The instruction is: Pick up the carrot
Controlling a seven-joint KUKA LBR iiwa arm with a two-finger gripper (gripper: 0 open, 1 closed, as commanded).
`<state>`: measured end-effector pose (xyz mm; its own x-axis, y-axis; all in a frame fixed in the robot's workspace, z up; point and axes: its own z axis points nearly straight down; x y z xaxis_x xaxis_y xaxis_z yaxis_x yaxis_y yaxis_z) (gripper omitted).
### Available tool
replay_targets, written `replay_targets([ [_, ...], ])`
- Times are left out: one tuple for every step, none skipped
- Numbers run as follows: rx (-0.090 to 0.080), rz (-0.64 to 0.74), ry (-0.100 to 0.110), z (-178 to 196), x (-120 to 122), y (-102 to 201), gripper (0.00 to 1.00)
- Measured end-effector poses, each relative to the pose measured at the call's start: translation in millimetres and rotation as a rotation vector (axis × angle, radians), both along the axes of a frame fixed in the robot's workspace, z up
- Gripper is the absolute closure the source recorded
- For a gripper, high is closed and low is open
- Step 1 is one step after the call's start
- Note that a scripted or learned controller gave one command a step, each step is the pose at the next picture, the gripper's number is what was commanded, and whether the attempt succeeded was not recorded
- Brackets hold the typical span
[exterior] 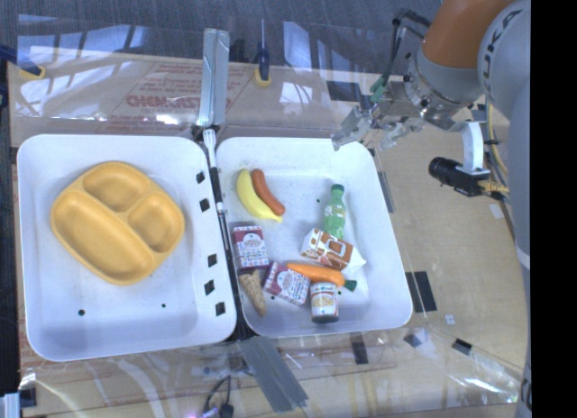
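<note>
Claw: the claw hangs over the upper right corner of the right bin, at its rim; its two fingers stand a little apart with nothing between them.
Arm: the grey arm with its orange band comes in from the upper right, above the worktop.
Carrot: the carrot lies on its side low in the right bin, orange with a green end pointing right, well apart from the claw.
Around the carrot: a small jar stands just below it, a red and white packet lies just left of it, and an orange and white packet lies just above it.
Other things in the right bin: a banana and a sausage lie side by side near the upper left; a green bottle lies near the middle right; a small red carton sits below the banana, with a brown wafer-like piece lower down by the left wall.
Left bin: the left bin holds a yellow divided plate with three compartments.
</note>
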<state>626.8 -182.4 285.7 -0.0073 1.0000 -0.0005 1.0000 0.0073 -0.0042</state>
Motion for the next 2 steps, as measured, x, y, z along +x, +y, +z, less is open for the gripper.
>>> replay_targets([
  [-0.001, 0.249, -0.004, 59.2, 2.4, 2.5, 0.0],
  [0.0, 0.522, -0.006, 139.2, -30.5, 69.1, 0.0],
])
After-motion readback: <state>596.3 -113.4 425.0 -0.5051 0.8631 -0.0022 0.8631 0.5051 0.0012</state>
